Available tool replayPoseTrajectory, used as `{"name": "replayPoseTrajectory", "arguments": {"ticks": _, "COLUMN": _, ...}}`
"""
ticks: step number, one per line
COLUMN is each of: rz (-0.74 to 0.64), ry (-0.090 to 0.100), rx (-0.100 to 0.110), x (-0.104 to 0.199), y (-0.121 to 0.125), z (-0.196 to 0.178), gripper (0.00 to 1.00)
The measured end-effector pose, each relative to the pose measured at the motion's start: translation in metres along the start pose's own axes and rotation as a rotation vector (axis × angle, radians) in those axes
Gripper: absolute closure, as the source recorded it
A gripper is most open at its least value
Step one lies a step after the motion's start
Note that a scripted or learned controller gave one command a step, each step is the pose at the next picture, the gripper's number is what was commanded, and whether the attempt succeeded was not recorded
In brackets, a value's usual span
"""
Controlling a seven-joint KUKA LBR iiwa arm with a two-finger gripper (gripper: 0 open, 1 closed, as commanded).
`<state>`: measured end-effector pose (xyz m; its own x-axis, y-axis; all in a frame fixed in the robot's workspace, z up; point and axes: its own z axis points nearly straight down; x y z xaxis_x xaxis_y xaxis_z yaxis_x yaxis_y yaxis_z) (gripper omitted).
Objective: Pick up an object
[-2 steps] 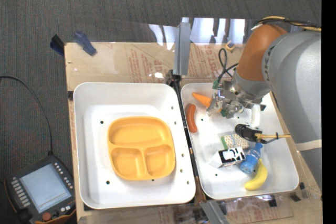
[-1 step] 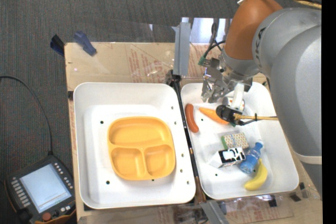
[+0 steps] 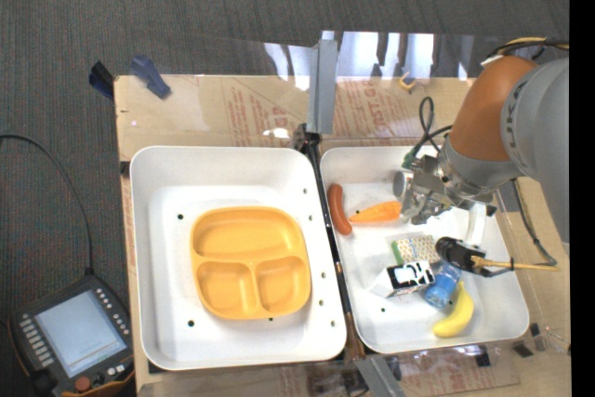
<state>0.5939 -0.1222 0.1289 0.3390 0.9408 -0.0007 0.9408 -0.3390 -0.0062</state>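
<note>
A handheld control pendant (image 3: 70, 335) lay on the floor at the far left. The left bin (image 3: 153, 200) held a yellow divided plate (image 3: 249, 270), lying flat near its middle. In the right bin (image 3: 363, 165), a red sausage (image 3: 339, 207) lay along the left wall, with an orange carrot (image 3: 376, 213) just beside it, pointing its thicker end to the right. The gripper (image 3: 418, 214) hung right at that end of the carrot; whether it was clenched or released could not be told, nor whether it touched the carrot. Below lay a dotted pouch (image 3: 414, 246), a black-and-white box (image 3: 409, 276), a blue item (image 3: 442, 285) and a banana (image 3: 456, 311).
</note>
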Motion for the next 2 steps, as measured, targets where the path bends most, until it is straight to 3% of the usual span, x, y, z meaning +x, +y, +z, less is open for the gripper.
{"name": "replayPoseTrajectory", "arguments": {"ticks": 1, "rz": 0.0, "ry": 0.001, "rx": -0.001, "x": 0.0, "y": 0.0, "z": 0.0, "gripper": 0.0}}
{"name": "replayPoseTrajectory", "arguments": {"ticks": 2, "rz": -0.136, "ry": 0.001, "rx": -0.004, "x": 0.013, "y": -0.014, "z": 0.042, "gripper": 0.0}}
